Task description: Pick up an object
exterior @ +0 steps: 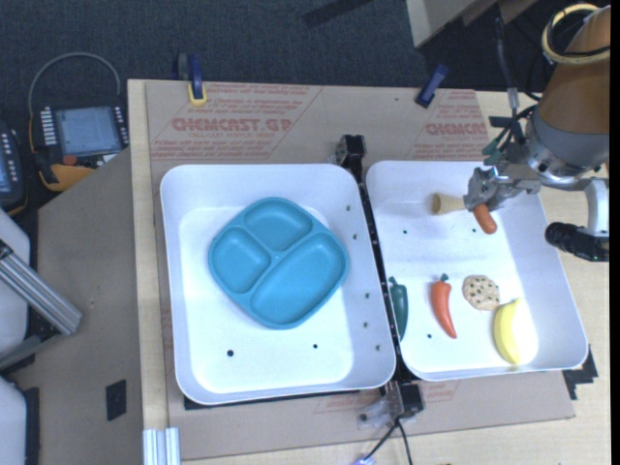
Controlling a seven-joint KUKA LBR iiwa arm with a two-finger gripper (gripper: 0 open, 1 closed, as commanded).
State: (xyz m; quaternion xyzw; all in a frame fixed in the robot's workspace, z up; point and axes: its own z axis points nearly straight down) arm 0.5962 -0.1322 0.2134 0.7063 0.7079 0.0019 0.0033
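Reaching in over the right bin (552, 260), the grey arm (572, 114) has its gripper (481, 200) low above the bin's far half, right at a small orange sausage-shaped piece (485, 221). That piece sits just under the fingertips, slanting down and away from them, and it looks pinched at its upper end, though the view is too coarse to be sure of the contact. Just beside the gripper, toward the left bin (184, 260), lies a small tan piece (446, 203) that looks like a cork or mushroom.

Taking the gripper as the landmark, the other items lie nearer the camera in the same bin. A round speckled cookie (480, 292) rests almost straight below it. A yellow banana (511, 331) lies past the cookie, close to the bin's near rim. An orange carrot (443, 307) with a green top sits beside the cookie, on the side toward the left bin. A dark green pepper (398, 305) lies against the wall that the two bins share.

Well apart from the gripper, the left bin holds a blue divided plate (279, 262) with three compartments, lying roughly in its middle.
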